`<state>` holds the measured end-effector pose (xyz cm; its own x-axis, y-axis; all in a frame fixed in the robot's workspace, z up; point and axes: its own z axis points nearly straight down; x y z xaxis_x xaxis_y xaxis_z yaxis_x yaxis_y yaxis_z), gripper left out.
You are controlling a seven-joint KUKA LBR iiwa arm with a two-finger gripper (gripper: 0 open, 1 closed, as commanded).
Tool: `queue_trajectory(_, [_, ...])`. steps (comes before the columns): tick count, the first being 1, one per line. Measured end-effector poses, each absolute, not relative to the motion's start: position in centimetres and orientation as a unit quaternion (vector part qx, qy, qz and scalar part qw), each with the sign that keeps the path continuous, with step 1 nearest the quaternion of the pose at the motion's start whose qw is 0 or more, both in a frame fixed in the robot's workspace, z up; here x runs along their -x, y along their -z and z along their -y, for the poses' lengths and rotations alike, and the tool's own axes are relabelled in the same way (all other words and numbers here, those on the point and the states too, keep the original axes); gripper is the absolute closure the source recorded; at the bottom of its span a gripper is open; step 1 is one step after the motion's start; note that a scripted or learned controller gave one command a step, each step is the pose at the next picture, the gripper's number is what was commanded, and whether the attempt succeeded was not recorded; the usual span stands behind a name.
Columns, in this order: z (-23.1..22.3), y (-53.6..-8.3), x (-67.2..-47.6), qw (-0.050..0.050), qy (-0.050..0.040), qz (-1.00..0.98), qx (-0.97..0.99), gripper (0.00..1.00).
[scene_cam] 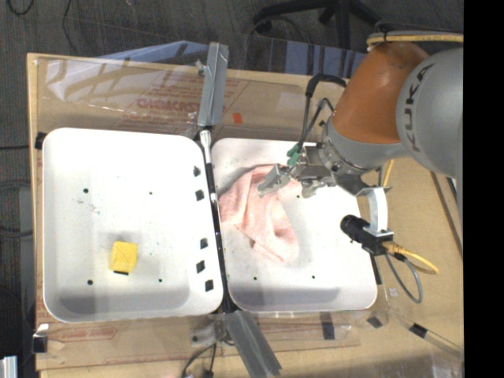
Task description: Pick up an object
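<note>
The pink cloth [260, 215] lies crumpled in the right bin [346, 290], mid-frame; the claw [277, 178] sits at its upper edge, though whether clamped I cannot tell. Pinch a raised fold, then lift straight up

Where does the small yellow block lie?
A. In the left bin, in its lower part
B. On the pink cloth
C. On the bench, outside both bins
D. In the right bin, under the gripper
A: the yellow block sits on the floor of the left bin, in its lower part, while the pink cloth lies in the right bin, where the gripper hangs over it.
</note>
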<state>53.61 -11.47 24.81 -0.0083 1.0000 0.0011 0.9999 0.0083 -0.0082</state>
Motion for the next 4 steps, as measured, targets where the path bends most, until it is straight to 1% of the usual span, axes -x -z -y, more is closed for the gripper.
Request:
queue_trajectory(1, [13.7, -12.7, -57.1, 0.004, -0.0031, 0.705, 0.709, 0.0])
queue_trajectory(2, [11.2, -9.1, -62.4, 0.0, -0.0021, 0.757, 0.654, 0.0])
queue_trajectory(3, [11.1, -9.8, -62.4, 0.002, -0.0032, 0.758, 0.652, 1.0])
queue_trajectory(4, [7.5, -19.0, -65.0, 0.002, -0.0014, 0.819, 0.573, 1.0])
